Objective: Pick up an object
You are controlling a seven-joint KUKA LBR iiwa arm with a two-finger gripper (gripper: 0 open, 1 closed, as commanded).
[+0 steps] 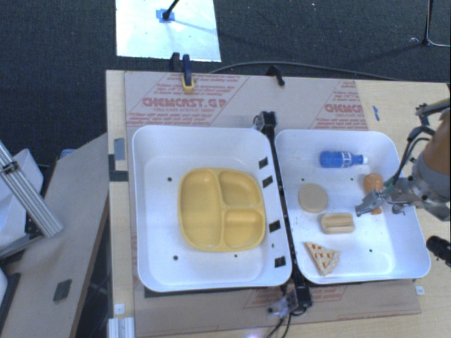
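Observation:
The right bin [409, 259] holds a blue bottle [341, 159] lying on its side, a small orange piece [373, 182], a round tan disc [313, 197], a tan bun [337, 222] and a triangular waffle-like slice [323, 258]. My gripper [384, 205] hangs over the right side of this bin, just below and to the right of the orange piece. It is open, with one fingertip [363, 209] close under the orange piece and nothing between the two. The arm's grey wrist [431, 182] comes in from the right edge.
The left bin [151, 146] holds a yellow divided plate [222, 208]. A black divider with clips [273, 189] runs between the two bins. Bare white floor shows in the right bin's lower right corner [384, 248]. A cardboard sheet [211, 97] lies under both bins.

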